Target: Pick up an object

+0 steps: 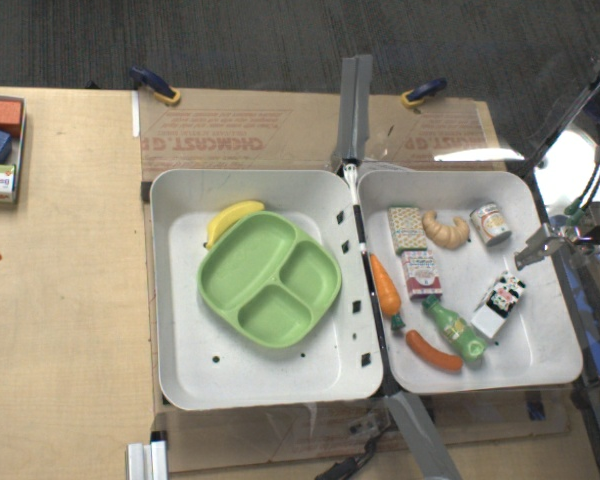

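From the camera view above the bench: my gripper (536, 252) is poking in at the right edge, hanging over the right rim of the right bin (550, 363). It's small and kind of lost against the background there, so honestly I can't tell how it's set, and I see nothing in it.

All the pickable stuff sits in that right bin. Along the left wall there's a carrot (383, 282), and next to it a small pink box (421, 273) with a paler checkered box (407, 228) above it. A croissant (446, 230) lies just beside the checkered box, and a little can (491, 223) sits to its right. Lower down there's a green bottle (455, 330) lying on its side, a red sausage (433, 352) just below it, and a cow-print milk carton (499, 303) tilted near the bottle's right end, closest to my gripper.

The left bin (175, 298) has a green divided plate (270, 279) with a banana (230, 218) peeking out from behind its top-left edge.

Off on the far left of the bench there's a box of colored blocks (0, 146).
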You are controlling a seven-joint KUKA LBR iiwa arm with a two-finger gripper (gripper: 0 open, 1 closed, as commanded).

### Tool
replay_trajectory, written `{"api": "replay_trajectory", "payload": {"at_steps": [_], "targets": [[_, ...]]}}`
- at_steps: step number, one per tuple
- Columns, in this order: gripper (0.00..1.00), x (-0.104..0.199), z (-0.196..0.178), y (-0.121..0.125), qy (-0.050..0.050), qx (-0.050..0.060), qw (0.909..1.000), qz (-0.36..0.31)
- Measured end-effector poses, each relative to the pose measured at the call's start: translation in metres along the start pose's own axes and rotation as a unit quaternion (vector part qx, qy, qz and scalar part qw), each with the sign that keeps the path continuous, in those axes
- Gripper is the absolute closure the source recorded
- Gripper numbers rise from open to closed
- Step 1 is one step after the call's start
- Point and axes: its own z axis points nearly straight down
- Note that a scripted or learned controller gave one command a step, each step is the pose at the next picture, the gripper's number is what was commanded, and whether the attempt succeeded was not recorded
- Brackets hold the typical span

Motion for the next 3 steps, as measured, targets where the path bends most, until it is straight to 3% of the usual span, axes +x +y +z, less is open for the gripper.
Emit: {"api": "replay_trajectory", "payload": {"at_steps": [1, 2, 3], "targets": [[0.0, 0.053, 0.16, 0.067, 0.0, -0.004, 0.9997, -0.025], [0.0, 0.016, 0.16, 0.125, -0.001, -0.008, 0.9948, 0.101], [1.0, 0.015, 0.148, 0.128, -0.002, -0.011, 0.995, 0.099]]}}
